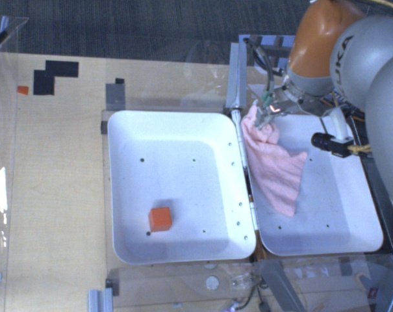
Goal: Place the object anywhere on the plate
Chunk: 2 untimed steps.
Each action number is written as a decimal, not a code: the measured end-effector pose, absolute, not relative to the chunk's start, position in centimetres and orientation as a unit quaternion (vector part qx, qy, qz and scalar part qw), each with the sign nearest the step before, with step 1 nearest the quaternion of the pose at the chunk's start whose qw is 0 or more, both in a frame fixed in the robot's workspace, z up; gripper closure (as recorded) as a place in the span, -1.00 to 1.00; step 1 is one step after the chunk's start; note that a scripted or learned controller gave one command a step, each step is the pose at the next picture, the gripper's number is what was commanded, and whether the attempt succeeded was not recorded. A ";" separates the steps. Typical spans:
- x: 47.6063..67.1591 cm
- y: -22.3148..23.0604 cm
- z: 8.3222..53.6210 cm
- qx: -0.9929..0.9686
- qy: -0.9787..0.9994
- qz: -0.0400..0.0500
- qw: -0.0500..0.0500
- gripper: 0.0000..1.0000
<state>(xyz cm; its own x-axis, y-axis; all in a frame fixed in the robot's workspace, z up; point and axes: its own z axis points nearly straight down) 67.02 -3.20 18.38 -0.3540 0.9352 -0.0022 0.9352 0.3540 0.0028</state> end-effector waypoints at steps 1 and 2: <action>67.2 -3.1 22.3 0.566 0.825 0.001 0.002 1.00; 63.9 0.1 22.8 0.390 0.921 0.001 0.002 1.00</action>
